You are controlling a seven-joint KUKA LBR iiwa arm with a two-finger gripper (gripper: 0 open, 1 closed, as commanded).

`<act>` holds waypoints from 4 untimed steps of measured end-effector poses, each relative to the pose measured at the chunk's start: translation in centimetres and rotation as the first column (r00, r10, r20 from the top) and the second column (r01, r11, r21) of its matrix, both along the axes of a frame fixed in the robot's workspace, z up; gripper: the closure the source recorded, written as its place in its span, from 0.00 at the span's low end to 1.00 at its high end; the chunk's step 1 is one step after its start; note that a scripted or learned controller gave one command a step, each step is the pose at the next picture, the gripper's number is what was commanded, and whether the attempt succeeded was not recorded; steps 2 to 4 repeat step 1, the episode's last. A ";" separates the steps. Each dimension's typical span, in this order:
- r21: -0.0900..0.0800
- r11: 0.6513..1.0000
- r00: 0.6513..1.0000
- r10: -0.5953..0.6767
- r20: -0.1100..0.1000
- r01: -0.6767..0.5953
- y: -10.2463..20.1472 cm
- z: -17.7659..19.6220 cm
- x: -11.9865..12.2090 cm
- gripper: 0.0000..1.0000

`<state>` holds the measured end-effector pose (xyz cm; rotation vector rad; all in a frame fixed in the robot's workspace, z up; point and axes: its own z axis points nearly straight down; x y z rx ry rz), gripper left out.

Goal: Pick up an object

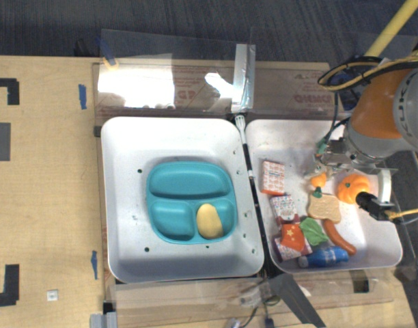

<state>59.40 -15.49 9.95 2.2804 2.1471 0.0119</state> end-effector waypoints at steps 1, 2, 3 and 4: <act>0.003 0.997 0.997 -0.072 -0.001 0.072 5.5 9.5 4.4 1.00; 0.003 0.997 0.997 -0.072 -0.001 0.072 5.5 9.5 4.4 1.00; 0.003 0.997 0.997 -0.072 -0.001 0.072 5.5 9.5 4.4 1.00; 0.003 0.997 0.997 -0.072 -0.001 0.072 5.5 9.5 4.4 1.00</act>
